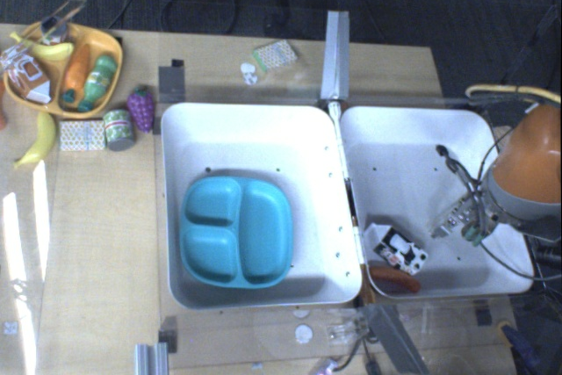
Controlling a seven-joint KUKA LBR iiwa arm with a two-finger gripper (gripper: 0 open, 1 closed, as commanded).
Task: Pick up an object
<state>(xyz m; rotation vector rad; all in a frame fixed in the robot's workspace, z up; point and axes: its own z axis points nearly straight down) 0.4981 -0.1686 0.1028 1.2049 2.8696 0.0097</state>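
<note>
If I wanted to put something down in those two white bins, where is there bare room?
The right bin is bare across its far half. Its near edge is crowded by a black-and-white toy, a reddish sausage-shaped thing and the gripper. In the left bin, a blue divided tray fills the near part, leaving a bare strip along the far wall.

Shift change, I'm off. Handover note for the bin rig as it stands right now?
Gripper: low over the right bin, nothing seen between its fingers; open or shut unclear.
Right bin, near corner: black-and-white toy and reddish sausage-shaped piece, touching or nearly.
Left bin: blue divided tray.
Done: no pick yet.
Left: grasp and lift one object.
</note>
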